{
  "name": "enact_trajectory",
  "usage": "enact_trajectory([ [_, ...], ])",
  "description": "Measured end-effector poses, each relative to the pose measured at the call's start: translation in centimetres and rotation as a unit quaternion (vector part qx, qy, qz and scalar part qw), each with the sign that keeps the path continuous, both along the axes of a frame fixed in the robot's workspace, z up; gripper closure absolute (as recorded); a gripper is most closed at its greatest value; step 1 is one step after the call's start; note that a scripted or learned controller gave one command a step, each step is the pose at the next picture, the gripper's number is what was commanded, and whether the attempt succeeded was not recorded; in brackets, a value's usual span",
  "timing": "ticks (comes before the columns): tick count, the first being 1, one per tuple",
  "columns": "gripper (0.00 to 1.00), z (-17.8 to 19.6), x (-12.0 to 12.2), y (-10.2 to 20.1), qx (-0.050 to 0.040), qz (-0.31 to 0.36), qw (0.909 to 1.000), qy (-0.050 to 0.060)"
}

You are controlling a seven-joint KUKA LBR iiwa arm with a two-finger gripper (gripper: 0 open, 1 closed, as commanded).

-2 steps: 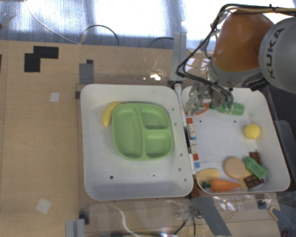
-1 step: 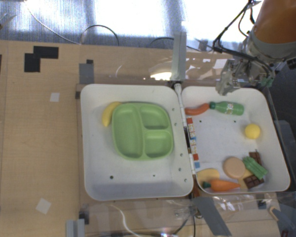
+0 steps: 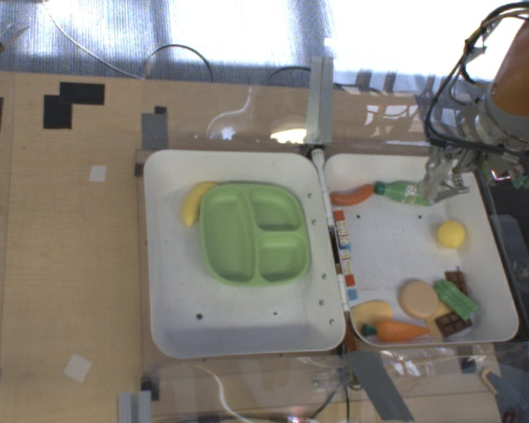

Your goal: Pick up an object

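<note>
Bottle (image 3: 402,192) just beside hand (image 3: 443,183)

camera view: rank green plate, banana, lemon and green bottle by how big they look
1. green plate, by far the largest
2. green bottle and banana: similar length; the plate hides part of the banana, so I won't rank them
3. lemon, smallest

Orange band on grey arm (image 3: 516,77), looping black cables, silvery metal pincer (image 3: 443,183)

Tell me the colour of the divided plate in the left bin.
Light green; the divided plate shows clearly in the camera view.
</note>
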State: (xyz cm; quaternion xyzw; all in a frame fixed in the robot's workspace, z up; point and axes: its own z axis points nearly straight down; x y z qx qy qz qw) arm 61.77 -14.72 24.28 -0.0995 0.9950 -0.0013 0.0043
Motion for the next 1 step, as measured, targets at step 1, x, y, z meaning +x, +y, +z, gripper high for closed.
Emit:
enact_trajectory([
  [1,1.00,-1.20,5.35,3.27,0.0009,0.073,0.9973,-0.001],
])
